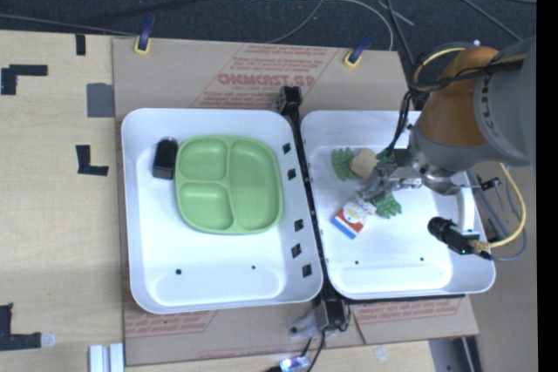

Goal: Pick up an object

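Note:
In the right bin (392, 270) lie a green leafy toy with a tan part (350, 162), a small white carton with red and blue print (352, 217), and a green toy piece (386, 206). My gripper (381, 182) hangs low over the middle of this bin, between the leafy toy and the carton, right above the green piece. Its tips are too small and dark to read. The grey arm with its orange band (453, 104) comes in from the right.
The left bin (209, 279) holds a green divided plate (230, 185) and a small black block (165, 158) at the plate's left. Black clips run along the seam between the bins (299, 187). Cables trail at the right of the arm.

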Tool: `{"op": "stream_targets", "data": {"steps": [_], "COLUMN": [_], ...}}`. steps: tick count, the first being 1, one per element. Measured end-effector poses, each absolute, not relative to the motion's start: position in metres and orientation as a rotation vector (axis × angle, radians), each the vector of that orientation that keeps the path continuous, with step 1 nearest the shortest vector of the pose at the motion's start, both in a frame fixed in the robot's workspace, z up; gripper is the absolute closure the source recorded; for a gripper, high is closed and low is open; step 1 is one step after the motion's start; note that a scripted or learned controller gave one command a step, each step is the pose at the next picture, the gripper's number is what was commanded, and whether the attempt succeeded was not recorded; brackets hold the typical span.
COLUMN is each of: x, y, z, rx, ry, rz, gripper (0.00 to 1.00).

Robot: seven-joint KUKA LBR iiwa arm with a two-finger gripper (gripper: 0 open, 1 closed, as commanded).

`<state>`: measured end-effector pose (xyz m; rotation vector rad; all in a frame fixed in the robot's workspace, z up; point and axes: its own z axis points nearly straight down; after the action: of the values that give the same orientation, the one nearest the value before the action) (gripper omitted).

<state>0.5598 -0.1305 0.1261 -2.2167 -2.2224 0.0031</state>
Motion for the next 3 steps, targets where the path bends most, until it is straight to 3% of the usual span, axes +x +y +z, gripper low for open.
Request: {"op": "stream_targets", "data": {"steps": [1,2,3], "x": [0.555,0.556,0.554], "y": [-0.126,-0.126,-0.073], "z": [0.186,0.212,0.223], "rx": [-2.222,-2.221,-2.214], "ry": [-2.225,-2.224,-2.227], "rz": [-0.003,-0.002,-0.001], "gripper": [1.0,1.0,1.0]}}
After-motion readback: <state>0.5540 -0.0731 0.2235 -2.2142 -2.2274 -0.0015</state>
